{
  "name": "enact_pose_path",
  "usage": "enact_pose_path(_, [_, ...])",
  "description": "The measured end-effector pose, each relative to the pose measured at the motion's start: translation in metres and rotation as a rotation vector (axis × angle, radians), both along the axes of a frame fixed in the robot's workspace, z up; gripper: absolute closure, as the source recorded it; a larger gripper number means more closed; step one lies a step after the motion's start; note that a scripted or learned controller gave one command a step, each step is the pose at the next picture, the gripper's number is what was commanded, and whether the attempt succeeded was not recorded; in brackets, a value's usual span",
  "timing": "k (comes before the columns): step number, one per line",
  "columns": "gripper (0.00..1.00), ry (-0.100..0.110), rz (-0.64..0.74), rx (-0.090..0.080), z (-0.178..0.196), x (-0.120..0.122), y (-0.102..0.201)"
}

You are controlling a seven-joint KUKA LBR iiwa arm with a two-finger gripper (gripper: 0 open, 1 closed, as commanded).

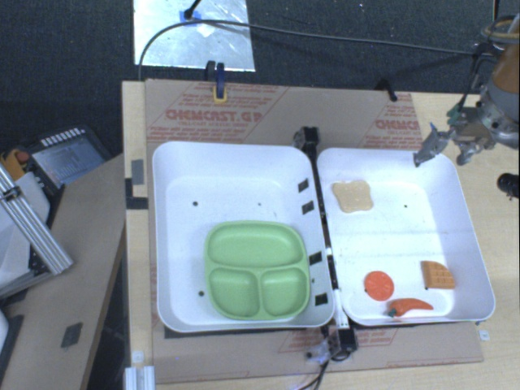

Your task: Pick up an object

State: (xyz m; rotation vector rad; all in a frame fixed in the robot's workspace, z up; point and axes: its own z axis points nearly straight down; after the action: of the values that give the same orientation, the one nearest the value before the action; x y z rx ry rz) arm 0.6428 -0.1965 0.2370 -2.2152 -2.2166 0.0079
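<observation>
The right bin (455, 210) holds a beige bread slice (353, 195) near its far left, a red round slice (379, 284) near the front, an orange waffle piece (438, 275) at the front right and a red-orange pepper (410, 305) along the front wall. My gripper (446, 146) hangs above the bin's far right corner, well clear of all these items. Its two fingers are spread apart with nothing between them.
The left bin (175, 210) carries a green divided plate (256, 268). A black clip strip (318, 226) joins the two bins. Cardboard (268, 108) lies under both, with a yellow clamp (219, 84) at the back. Cables run overhead at the far side.
</observation>
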Motion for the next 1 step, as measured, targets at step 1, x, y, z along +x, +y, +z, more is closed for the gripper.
enact_pose_path(1, [0.00, -0.011, 0.003, -0.003, 0.0073, 0.0025, 0.0005])
